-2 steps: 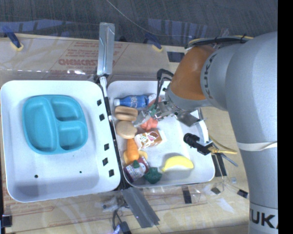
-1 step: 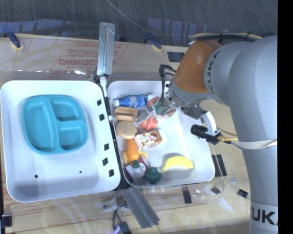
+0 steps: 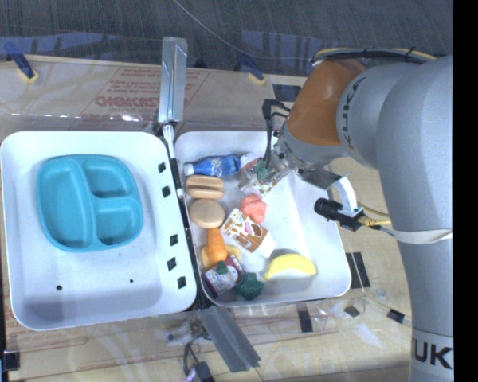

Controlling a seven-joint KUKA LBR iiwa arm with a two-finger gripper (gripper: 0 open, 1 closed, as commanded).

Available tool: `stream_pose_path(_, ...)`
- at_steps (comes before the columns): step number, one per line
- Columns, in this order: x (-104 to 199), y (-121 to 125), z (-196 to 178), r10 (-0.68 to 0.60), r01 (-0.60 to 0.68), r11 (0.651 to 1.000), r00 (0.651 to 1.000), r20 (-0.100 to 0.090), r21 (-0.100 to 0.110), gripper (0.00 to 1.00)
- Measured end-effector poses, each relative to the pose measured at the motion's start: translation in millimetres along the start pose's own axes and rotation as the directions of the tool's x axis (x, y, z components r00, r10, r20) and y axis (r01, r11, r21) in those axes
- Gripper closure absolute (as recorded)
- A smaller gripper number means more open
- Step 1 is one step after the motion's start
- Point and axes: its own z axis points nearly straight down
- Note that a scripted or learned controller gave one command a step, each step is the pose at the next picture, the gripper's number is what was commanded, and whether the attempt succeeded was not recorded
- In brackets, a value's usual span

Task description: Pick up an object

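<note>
The grey arm (image 3: pixel 398 134) fills the right of the frame, its orange band bent over the right bin (image 3: pixel 323 273). The left bin (image 3: pixel 32 293) carries a blue divided tray (image 3: pixel 89 200). The tool (image 3: pixel 269 169) hangs low at the upper middle of the right bin, right over a crumpled packet (image 3: pixel 261 183); whether it grips anything I cannot tell. Just left of it lies a blue bottle (image 3: pixel 215 166), with a hot dog (image 3: pixel 205 186) below that. Further down the frame sit a small printed carton (image 3: pixel 245 231) and a banana (image 3: pixel 289 267) near the lower right.
</note>
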Motion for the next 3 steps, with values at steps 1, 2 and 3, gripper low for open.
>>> stream_pose_path(1, 1.1, -0.4, 0.9, -0.001, 0.001, 1.000, 1.000, -0.004, 0.004, 0.00)
stream_pose_path(2, 18.0, 10.5, -189.6, 0.048, -0.047, 0.999, 0.999, -0.016, 0.022, 0.00)
stream_pose_path(3, 69.5, -82.8, -29.4, 0.014, -0.013, 0.999, 1.000, -0.027, 0.038, 0.00)
